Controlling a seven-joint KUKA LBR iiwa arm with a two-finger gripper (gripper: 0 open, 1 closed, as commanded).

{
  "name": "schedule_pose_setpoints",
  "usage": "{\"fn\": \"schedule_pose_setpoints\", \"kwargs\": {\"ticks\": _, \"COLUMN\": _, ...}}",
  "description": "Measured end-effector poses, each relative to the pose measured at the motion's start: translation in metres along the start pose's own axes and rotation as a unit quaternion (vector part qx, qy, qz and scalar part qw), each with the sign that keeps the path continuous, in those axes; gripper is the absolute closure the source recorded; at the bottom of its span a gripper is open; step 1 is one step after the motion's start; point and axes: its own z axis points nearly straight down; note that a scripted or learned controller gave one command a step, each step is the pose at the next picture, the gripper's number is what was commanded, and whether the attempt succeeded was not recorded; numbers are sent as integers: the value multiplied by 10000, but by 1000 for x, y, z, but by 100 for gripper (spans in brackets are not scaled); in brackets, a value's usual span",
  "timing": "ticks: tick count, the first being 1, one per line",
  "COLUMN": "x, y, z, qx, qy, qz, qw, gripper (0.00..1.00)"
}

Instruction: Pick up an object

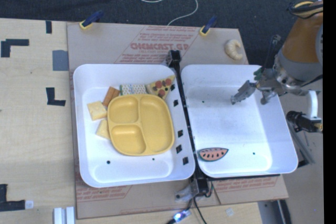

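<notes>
- Bins: two white; the left bin (86, 113) holds one yellow divided plate (140, 124).
- Right bin (273, 149): one watermelon slice (212, 153).
- End effector (242, 94): released, grasping nothing.

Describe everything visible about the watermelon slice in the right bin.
The watermelon slice is a small half-round wedge, red with dark seed spots and a thin green rind along its curved lower edge; it looks like a plastic toy. It lies flat on the right bin's floor near the front left corner, apart from the pincer.

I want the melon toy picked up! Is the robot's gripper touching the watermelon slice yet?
Apart. The camera view shows bare white bin floor between the gripper, near the right bin's far side, and the watermelon slice at its near edge.
</notes>
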Motion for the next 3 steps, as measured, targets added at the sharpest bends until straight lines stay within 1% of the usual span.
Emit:
{"fn": "schedule_pose_setpoints", "kwargs": {"ticks": 1, "x": 0, "y": 3, "z": -8, "qx": -68, "qy": -14, "qz": -18, "qw": 10000, "gripper": 0}}
{"fn": "schedule_pose_setpoints", "kwargs": {"ticks": 3, "x": 16, "y": -11, "z": 93, "qx": -48, "qy": -10, "qz": -25, "qw": 10000, "gripper": 0}}
